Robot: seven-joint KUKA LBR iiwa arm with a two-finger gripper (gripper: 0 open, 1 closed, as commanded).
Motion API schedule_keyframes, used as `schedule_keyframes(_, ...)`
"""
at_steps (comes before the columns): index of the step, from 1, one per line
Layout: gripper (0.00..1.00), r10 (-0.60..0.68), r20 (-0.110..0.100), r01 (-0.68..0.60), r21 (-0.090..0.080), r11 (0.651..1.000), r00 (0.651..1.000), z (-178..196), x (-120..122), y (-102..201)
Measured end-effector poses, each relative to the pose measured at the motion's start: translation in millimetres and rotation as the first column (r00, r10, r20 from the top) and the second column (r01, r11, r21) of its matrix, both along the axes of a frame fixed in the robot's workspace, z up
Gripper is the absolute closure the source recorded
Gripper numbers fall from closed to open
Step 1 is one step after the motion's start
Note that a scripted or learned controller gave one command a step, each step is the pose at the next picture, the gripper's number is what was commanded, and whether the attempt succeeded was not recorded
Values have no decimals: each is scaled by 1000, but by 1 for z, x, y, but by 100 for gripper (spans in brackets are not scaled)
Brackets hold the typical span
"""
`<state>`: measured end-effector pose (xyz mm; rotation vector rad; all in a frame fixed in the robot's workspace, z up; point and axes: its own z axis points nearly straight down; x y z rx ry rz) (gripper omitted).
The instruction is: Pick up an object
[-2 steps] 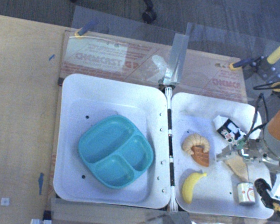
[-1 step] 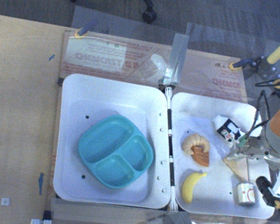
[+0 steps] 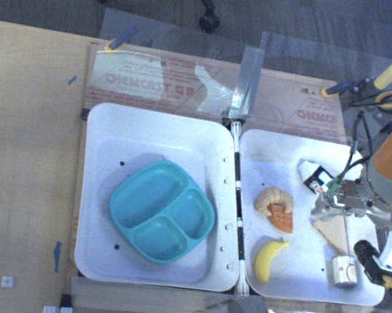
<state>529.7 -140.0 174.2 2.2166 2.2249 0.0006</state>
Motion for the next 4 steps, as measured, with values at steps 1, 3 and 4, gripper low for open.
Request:
schedule_keyframes(1, 0, 0, 0, 0, 0, 1000, 1000, 0, 0, 0)
schedule_keyframes(3, 100, -5, 10, 5, 0, 1000, 1000, -75, 24, 31)
schedule_keyframes(4, 100, 1, -1, -1, -1, 1000, 1000, 11, 86, 71)
